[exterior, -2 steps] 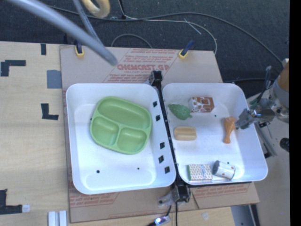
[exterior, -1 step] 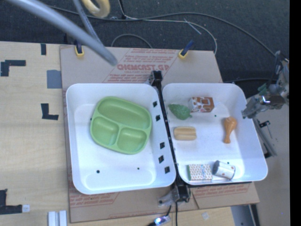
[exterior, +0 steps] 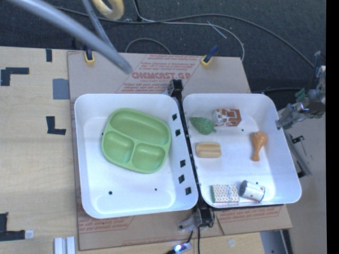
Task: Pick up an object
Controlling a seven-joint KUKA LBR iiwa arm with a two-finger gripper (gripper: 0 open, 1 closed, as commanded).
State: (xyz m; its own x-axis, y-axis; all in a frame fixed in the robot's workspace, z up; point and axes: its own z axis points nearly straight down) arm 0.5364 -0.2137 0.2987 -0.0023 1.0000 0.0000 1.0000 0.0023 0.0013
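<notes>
Clearly outside the right shallow white bin (exterior: 290,160), just beyond its far right corner: the grey two-finger gripper (exterior: 286,119), blurred, at the end of the grey arm (exterior: 312,102) entering from the right edge of the view. Not possible to tell how far open; nothing seen held in it. Well apart from every object inside. Nearest to it, close to the right wall and lying lengthwise: an orange-brown toy chicken drumstick (exterior: 258,144), with open white floor all around. Along the far wall, a brown and white small carton (exterior: 226,117), and just beside it on the left a dark green leafy toy (exterior: 202,124), near the divider. Below the leaf, apart from it, a tan bread-shaped bun (exterior: 208,150). Crowded in the near edge: a flat patterned small box (exterior: 225,193), touching or almost touching a white and grey can (exterior: 251,191) lying on its side. Widest free room in the centre, between bun and drumstick. In the left shallow white bin (exterior: 78,115), lying flat: a light green plastic plate with three compartments (exterior: 136,140), with free floor along the near wall. Under both bins, a brown cardboard sheet (exterior: 159,74).
</notes>
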